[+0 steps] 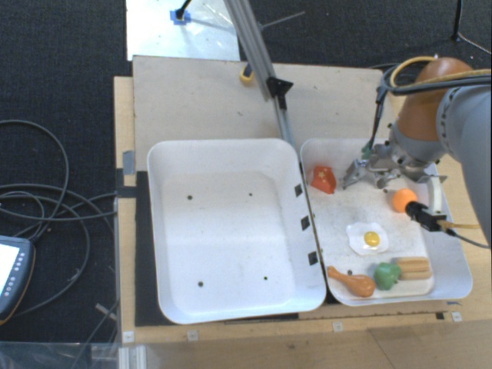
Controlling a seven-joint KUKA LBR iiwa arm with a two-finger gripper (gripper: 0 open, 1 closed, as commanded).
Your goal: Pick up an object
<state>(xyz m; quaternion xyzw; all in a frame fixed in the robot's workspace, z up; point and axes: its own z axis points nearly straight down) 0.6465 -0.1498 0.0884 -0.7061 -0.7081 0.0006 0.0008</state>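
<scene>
My gripper [364, 181] hangs over the back part of the right bin [453, 283], its two fingers spread open with nothing between them. A red toy piece [323, 179] lies just left of it, near the bin's left wall. An orange ball [402, 200] sits to the gripper's right and a little nearer the front. A fried egg toy [367, 239] lies in the middle of the bin. Along the front lie a brown drumstick [352, 281], a green toy [387, 274] and a tan bread-like piece [413, 267].
The left bin [165, 229] stands beside the right one, with black clips along the shared wall. A grey pole [257, 48] slants down from the back to the gap between the bins. The arm's body and cables hang over the right bin's back right corner.
</scene>
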